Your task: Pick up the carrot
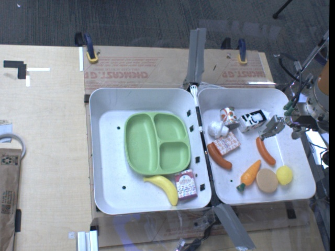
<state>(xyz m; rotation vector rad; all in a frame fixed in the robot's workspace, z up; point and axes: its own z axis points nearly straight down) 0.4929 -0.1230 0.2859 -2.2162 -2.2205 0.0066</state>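
In the right bin point(298, 192) the carrot point(250, 173) lies between a sausage point(219, 156) on its left and a round biscuit point(266, 181) touching its right

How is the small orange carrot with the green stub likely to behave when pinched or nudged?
The small orange toy carrot looks like stiff moulded plastic, so it probably won't bend. Its rounded, tapered body may roll or slip out of a pinch. The round tan disc beside it could get bumped.

A dark grey carpet point(157, 9) runs across the top. Below it lies a pale wooden bench point(42, 140), with brown cardboard point(131, 69) held by yellow clamps point(90, 51). What may be a tripod leg point(293, 1) crosses the upper right.
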